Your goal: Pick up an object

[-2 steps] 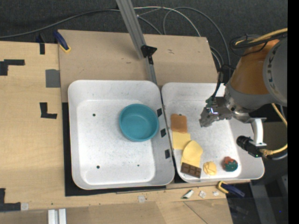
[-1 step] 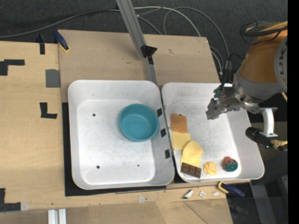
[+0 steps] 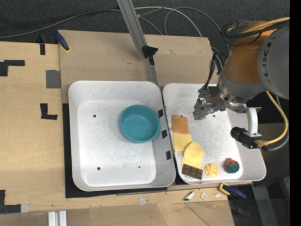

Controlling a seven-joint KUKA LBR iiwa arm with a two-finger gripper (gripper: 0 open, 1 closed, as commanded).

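1. camera view, looking down at a slant: two white bins side by side. left bin (image 3: 89, 140) carries a teal bowl (image 3: 139, 123), sitting right of its centre.
2. right bin (image 3: 249, 168) carries the candidates for the pick: an orange block (image 3: 179, 124) near the left wall, a pale yellow slab (image 3: 182, 141) just below and touching it, a yellow wedge (image 3: 194, 153) overlapping that slab, a brown chocolate-like piece (image 3: 192, 172) at the wedge's lower end, a small yellow lump (image 3: 211, 169) just beside it, and a red-and-green item (image 3: 231, 165) near the lower right corner.
3. risk, my reading: the food pieces down the left wall are stacked and touching. a descent there could catch two at once, or nudge one against the wall and slip off it.
4. risk: the gripper sits over bare floor in the upper part of the right bin; closing there would likely take nothing.
5. risk: the small lump and the red-and-green item look rounded and could roll away from a pinch.
6. gripper (image 3: 203, 111) hangs right of and slightly above the orange block, apart from it. nothing seen between its tips; spread or pressed together, cannot tell, too dark and small.
7. arm (image 3: 244, 65) comes in from the right, orange band above the wrist, wrist pointing down and leftward into the bin.
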